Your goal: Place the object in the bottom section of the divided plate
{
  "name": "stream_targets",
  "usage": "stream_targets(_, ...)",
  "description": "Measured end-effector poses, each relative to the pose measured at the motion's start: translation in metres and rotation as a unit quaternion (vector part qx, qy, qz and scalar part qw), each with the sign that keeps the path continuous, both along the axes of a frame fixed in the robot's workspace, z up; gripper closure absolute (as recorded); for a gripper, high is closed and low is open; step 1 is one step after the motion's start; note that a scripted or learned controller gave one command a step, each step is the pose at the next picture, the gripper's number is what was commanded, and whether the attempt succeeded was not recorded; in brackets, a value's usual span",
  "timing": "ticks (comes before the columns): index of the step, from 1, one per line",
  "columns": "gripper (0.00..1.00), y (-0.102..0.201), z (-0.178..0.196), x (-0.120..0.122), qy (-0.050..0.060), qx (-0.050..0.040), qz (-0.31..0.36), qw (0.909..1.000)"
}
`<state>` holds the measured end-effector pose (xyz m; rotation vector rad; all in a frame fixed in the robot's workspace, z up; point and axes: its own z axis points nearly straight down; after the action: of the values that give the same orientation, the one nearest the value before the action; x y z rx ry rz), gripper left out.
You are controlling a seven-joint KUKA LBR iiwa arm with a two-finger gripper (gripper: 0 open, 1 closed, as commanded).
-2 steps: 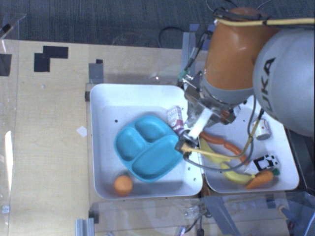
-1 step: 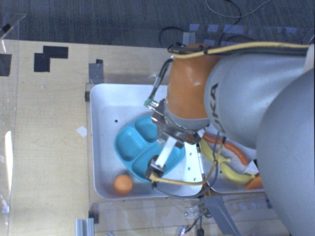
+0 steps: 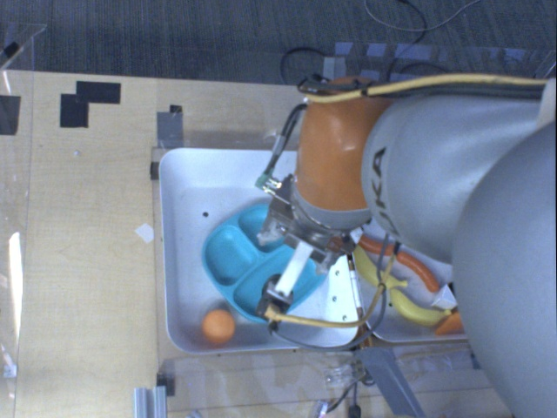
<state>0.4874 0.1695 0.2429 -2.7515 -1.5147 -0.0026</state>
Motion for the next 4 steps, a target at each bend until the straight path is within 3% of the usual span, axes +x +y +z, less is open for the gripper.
stream_targets(1,1.0,0.0,0.011,0.001,-0.001,0.0008,-0.001,1.0)
stream_targets(2,0.0,-0.001,0.011,0.001,-0.001,0.0007,-0.001,1.0)
stream_targets(3,0.0,-0.013,0.037,0.011,-0.001,-0.0003,0.076,0.9971)
stream_targets(4,1.0,-0.013,0.048,0.012,-0.002,0.0005,0.076,0.9971)
